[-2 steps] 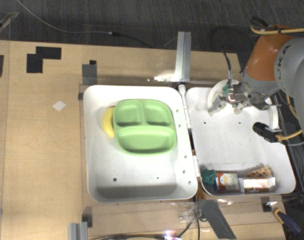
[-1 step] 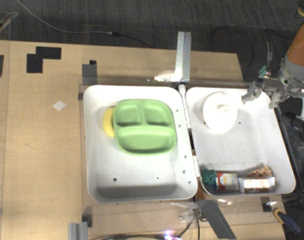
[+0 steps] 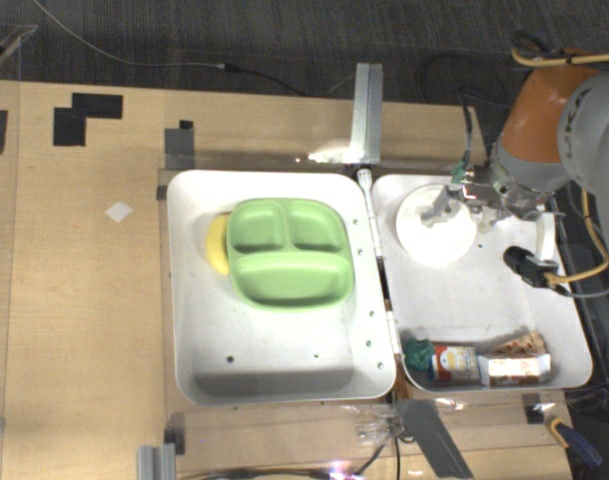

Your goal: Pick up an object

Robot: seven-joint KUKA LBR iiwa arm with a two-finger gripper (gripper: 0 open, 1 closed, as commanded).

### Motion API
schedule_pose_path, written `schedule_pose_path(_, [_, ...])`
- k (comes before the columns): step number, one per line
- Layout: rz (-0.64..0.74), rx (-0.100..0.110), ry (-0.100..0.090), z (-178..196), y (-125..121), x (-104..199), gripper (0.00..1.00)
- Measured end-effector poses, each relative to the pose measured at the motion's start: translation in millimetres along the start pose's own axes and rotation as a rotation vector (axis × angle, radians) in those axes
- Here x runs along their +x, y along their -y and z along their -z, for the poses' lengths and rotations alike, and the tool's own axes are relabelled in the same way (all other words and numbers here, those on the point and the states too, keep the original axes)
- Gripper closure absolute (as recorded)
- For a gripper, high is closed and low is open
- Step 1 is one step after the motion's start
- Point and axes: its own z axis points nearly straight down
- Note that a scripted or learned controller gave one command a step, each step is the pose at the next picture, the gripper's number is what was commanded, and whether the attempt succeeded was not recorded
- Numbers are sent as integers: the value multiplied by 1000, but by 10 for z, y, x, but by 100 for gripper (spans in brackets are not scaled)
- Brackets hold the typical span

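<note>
1. On the left, a shallow white bin [image 3: 199,358] holds a green divided plate [image 3: 288,251], and a yellow thing [image 3: 216,245] pokes out from under the plate's left edge.
2. Beside it, touching along the middle divide, the right bin [image 3: 574,343] holds a white round dish [image 3: 436,226] near its far side.
3. Along that bin's near wall lie a teal thing [image 3: 418,353], a small bottle [image 3: 454,363] with a red band, a white packet [image 3: 514,370] and a brown patterned piece [image 3: 519,345], close together in a row.
4. Both bins sit on a pale wooden bench [image 3: 74,298] marked with black tape; dark carpet [image 3: 234,18] lies beyond it.
5. Over the dish's far right edge hangs the gripper [image 3: 462,203]; I cannot tell how it is set, and nothing shows in it.
</note>
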Motion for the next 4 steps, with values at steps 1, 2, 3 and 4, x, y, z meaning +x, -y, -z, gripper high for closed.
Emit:
schedule_pose_path(1, [12,0,4,-51,-78,29,0])
schedule_pose_path(2, [-81,1,5,268,-66,126,0])
schedule_pose_path(3, [61,2,5,3,-102,127,0])
schedule_pose_path(4, [304,0,6,889,-341,-78,0])
